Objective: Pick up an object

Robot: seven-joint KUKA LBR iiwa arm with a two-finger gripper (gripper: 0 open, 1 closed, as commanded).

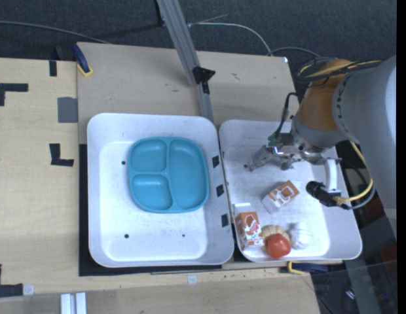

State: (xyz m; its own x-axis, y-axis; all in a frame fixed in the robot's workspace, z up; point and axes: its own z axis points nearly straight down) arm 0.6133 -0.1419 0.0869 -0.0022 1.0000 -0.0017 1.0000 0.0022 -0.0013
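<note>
The gripper hangs over the right bin, nearer its far edge, fingers spread apart and holding nothing; a small carton lies mid-bin just beside it. A second carton, a tomato and a white object crowd the near edge; the left bin holds a blue divided plate.

The pale wooden surface looks matt and lightly scuffed, while the two shallow white plastic bins show a dull, speckled finish. The turquoise divided plastic plate looks smooth with a soft sheen, and the small round red tomato looks glossy.
</note>
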